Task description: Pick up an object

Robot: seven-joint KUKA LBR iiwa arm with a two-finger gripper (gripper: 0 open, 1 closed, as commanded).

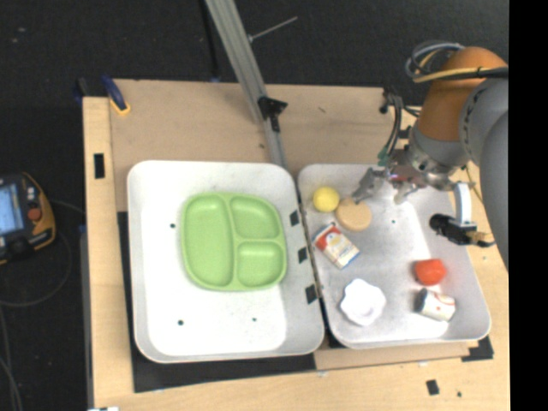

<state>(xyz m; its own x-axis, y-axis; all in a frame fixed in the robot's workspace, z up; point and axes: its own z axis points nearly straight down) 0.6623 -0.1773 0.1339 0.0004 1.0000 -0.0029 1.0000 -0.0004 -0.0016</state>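
Note:
My gripper (383, 190) hangs over the far edge of the right bin (390, 336). It is open, with nothing between its fingers. Just below and left of it lies a tan round disc (354, 217), and a yellow ball (325, 199) rests beside that. A red and white carton (336, 247) lies near the bin's left wall. A white crumpled object (363, 302) sits toward the front. At the right of the bin are a red object (431, 271) and a small white and red object (435, 306).
The left bin (154, 315) holds a green divided plate (233, 241). A grey metal bar (244, 58) slants from the top of the view down to the gap between the bins. The arm (449, 101) rises at the right.

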